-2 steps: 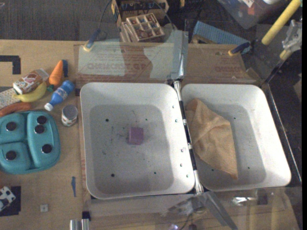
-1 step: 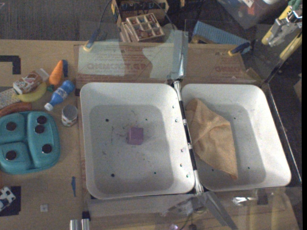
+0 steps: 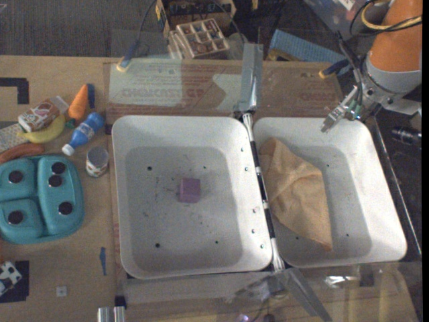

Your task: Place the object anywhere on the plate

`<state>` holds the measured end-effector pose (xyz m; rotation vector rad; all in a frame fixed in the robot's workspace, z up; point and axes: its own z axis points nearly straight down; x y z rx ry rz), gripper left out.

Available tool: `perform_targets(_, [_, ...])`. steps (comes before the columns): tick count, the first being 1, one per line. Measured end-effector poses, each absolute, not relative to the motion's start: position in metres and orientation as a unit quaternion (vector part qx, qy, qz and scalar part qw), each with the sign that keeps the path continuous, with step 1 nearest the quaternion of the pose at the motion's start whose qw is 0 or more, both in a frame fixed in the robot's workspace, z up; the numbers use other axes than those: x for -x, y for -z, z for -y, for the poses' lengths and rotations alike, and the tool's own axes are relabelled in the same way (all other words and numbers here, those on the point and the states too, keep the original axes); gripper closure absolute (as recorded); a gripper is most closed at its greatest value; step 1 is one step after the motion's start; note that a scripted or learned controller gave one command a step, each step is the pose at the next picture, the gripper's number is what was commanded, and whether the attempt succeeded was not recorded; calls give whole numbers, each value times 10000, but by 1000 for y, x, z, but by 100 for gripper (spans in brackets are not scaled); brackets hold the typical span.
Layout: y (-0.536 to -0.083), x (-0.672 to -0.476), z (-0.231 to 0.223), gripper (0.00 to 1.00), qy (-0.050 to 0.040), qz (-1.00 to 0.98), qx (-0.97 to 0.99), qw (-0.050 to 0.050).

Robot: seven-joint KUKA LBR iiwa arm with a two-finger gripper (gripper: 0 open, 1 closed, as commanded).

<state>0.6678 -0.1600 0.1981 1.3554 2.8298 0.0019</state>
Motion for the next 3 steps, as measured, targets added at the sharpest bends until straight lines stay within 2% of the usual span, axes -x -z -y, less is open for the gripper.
perform_targets(1, [-96,-632,129,100,-14,-8476,-5306,30])
perform_targets(2, [-90,-656,106,100,-25,-7677,-6408,56])
perform_targets(3, [-185,-567,19,100,5,-6447,-7644,-10])
